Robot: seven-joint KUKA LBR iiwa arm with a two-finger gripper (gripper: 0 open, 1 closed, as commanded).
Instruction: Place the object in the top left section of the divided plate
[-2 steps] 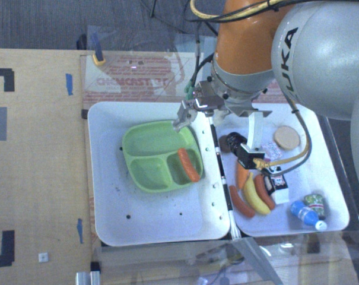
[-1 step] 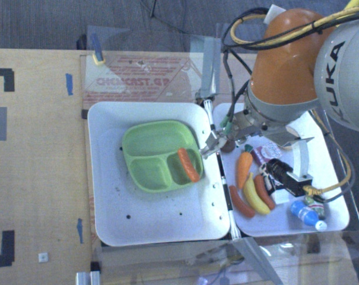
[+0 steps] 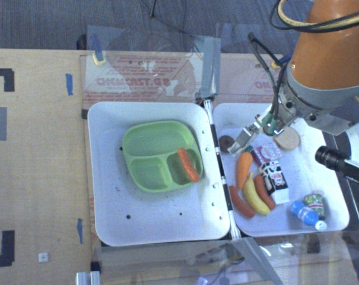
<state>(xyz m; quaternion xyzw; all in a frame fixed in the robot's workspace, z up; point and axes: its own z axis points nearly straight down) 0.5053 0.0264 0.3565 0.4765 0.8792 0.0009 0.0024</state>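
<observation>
The fingers jut from the gripper toward 8 o'clock, and from this slant I cannot tell how far apart they stand; nothing shows between them. The gripper hangs over the right bin, near its 10 o'clock corner.

The orange sausage lies in the green divided plate, in the small compartment at the plate's 4 o'clock, tilted so that its ends point to 11 and 5 o'clock. The plate's large compartment spans its 12 o'clock side, and another small one sits at 7 o'clock. The plate rests in the left bin, a little toward 12 o'clock of the bin's middle.

In the right bin, a brown round piece lies just beside the gripper at its 9 o'clock, against the bin's wall. At the gripper's 6 o'clock lies a carrot, and beyond it a banana between two red sausages. A purple packet and a black-and-white carton lie at the carrot's 3 o'clock. A tan bread piece lies at the gripper's 3 o'clock. A blue bottle and a green can touch each other near the bin's 5 o'clock corner.

The arm rises from the gripper toward 1 o'clock.
</observation>
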